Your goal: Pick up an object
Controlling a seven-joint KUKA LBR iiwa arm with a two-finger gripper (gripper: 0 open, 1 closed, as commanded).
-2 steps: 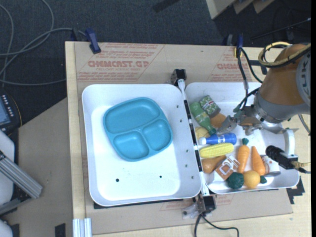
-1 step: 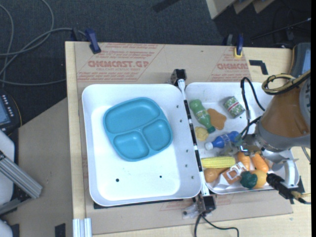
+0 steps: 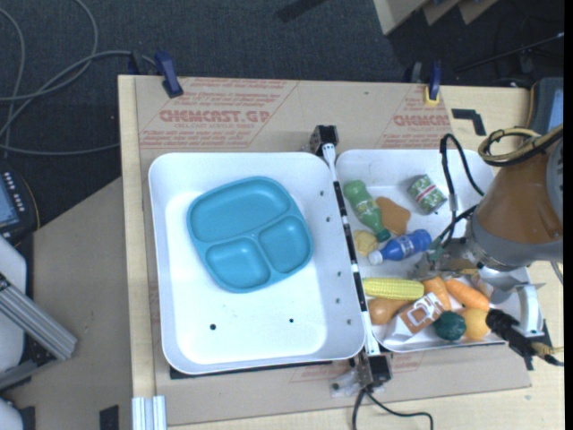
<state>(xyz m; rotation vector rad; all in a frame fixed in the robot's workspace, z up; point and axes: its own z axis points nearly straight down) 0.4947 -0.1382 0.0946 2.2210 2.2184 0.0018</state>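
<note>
— Where's the arm sitting right now?

— Over the right bin [image 3: 358, 164], out at the three o'clock side. The gripper [image 3: 448, 262] is low among the toys, but the wrist hides its tip, so I can't tell whether it is open or closed, or whether it has anything.

— What's nearest to it?

— The blue bottle [image 3: 403, 245]. It lies just off the gripper toward nine o'clock, a shade up toward ten. Its long axis runs roughly from eight o'clock to two o'clock, white cap at the eight end, blue body pointing back toward the gripper.

— Anything else close?

— Plenty. An orange carrot [image 3: 466, 294] is just off toward five o'clock, the corn cob [image 3: 391, 287] toward eight, lying nearly level. A green bottle [image 3: 363, 202] sits farther out at ten o'clock, and a small green can [image 3: 427, 193] up near twelve.

— And the left bin?

— The left bin [image 3: 170, 267] holds the blue divided plate [image 3: 250, 232], well apart from the arm, way over at nine o'clock.

— So your guess?

— If it's going for the blue bottle, I'd say a short shift toward nine and a grip across the narrow width, not along that slanted axis.
</note>
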